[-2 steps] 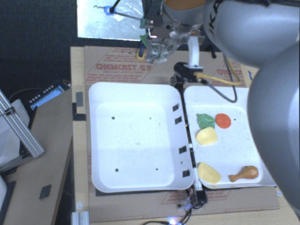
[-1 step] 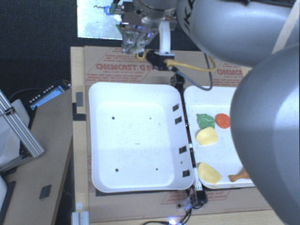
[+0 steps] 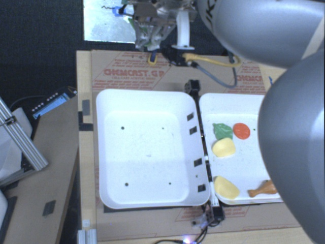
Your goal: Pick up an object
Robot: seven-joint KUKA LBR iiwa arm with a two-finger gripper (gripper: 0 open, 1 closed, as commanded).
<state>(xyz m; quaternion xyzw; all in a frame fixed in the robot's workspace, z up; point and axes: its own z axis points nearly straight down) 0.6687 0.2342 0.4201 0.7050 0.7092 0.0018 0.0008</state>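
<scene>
The gripper (image 3: pixel 151 39) hangs beyond the bins, finger state untellable. In the right bin (image 3: pixel 228 103) lie small toy foods; the yellow lump (image 3: pixel 223 148), likely light, stiff and smooth, suits a pinch across its middle.

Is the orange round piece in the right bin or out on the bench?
In. The orange round piece lies on the floor of the right bin, inside its rim, beside a green piece and above a yellow one.

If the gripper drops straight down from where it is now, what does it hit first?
Probably the brown board behind the left bin: the gripper hangs beyond the bins, away from the toys in the right bin. Depth is unclear.
</scene>
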